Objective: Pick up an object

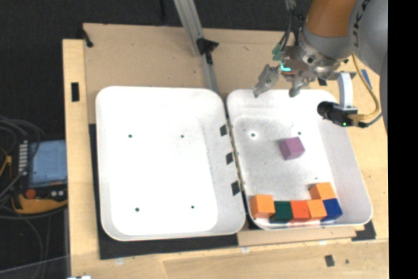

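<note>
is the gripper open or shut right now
Open: the gripper has its two fingers spread with a gap between them, nothing held, above the right bin's far edge.

Robotics lab: plywood bench (157,55), white bins (163,160), loose cables (16,140)

White bins (163,101) hold a purple cube (291,147) and orange, green, blue blocks (297,208).

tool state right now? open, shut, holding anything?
Tool: open, fingers spread, nothing between them. It hangs over the far rim of the right bin, apart from the purple block.
</note>
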Tool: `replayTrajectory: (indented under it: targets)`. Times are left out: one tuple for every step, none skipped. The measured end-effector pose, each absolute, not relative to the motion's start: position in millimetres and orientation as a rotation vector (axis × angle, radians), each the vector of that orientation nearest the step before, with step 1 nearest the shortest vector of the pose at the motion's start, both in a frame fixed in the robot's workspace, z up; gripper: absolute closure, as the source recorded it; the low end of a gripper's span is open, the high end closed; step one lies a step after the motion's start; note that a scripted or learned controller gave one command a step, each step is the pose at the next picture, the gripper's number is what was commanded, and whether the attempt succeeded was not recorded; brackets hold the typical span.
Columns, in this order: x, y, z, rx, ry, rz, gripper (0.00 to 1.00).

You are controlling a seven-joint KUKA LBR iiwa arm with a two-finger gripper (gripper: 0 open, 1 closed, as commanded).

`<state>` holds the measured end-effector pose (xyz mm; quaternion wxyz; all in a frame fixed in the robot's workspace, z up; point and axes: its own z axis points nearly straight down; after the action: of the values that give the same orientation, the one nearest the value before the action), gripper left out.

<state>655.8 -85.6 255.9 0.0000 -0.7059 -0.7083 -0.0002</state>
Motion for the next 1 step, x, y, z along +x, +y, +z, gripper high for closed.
replayTrajectory:
  targets:
    - [659.2, -82.7, 194.4, -2.216, -2.223, 0.008, 0.00]
